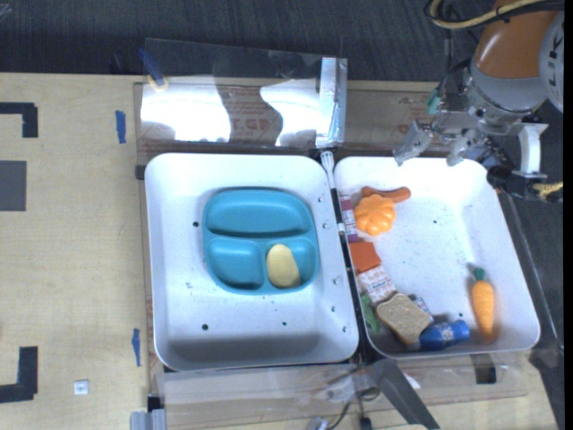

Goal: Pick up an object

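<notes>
I took the orange pumpkin (374, 214) as my likeliest target: a ribbed, glossy plastic toy, squat and rounded, lying near the back-left corner of the right bin (515, 240), with a slim orange piece (391, 193) touching its far side. From the gripper (436, 139) it lay down and to the left in the picture, nearer the camera and lower, so the move I judged necessary was a short traverse over the bin's rear rim and then a descent. Being nearly round, it offered no long axis to line up with.

The gripper hung above the back edge of that bin, its two pale fingers spread apart with nothing between them.

Further out, along the bin's left wall, I saw a flat red-orange block (364, 256) and a printed packet (376, 284), then a speckled tan bread slice (403, 318) and a blue item (444, 333) by the front wall. A toy carrot (483, 305) lay well apart on the right, its long axis running front to back, green top away from the camera.

The left bin (170, 240) held a smooth blue divided tray (255, 236) with a pale yellow egg-shaped piece (283, 265) in its front-right compartment.
</notes>
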Tool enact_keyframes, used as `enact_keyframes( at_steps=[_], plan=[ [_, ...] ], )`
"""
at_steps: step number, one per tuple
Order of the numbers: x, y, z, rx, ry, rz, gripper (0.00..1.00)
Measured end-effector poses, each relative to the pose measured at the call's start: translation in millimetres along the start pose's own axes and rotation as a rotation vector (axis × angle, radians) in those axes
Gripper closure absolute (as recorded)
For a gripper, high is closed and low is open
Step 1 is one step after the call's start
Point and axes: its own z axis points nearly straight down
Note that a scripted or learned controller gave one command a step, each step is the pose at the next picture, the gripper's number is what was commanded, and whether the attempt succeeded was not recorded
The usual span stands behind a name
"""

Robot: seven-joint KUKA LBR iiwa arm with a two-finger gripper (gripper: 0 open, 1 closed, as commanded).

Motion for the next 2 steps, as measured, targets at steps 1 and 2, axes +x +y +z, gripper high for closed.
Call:
enact_keyframes(
  at_steps=[1, 2],
  plan=[
    [7, -3, 93, 0.007, 0.001, -0.117, 0.00],
    [2, -11, 161, -0.007, -0.001, -0.095, 0.00]
  ],
)
